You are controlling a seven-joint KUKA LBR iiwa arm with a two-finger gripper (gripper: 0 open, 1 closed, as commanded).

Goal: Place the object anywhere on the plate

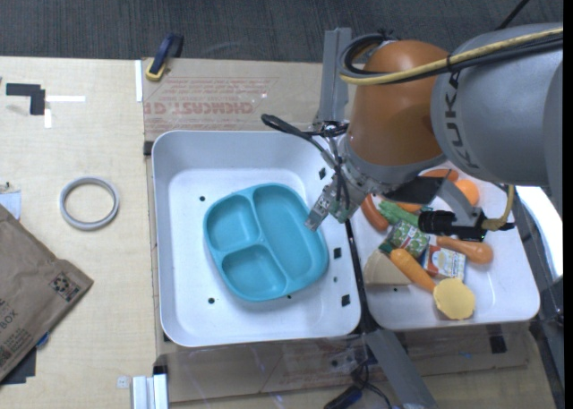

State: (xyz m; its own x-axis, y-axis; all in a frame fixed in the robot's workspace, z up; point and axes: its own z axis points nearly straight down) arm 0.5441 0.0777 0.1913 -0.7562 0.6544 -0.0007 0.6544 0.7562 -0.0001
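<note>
A glossy blue plate (266, 242), rounded and split into three wells, lies tilted in the left bin (179, 309), with bare white floor around it. The gripper (324, 210) hangs over the plate's right rim; whether its fingers are spread or pinching cannot be told, and no object can be made out between them. The right bin (501, 309) holds smooth toy foods: carrots (412, 268), a yellow disc (454, 299), a cheese wedge (385, 270). A tape ring (89, 202) lies on the bench (72, 148).
</note>
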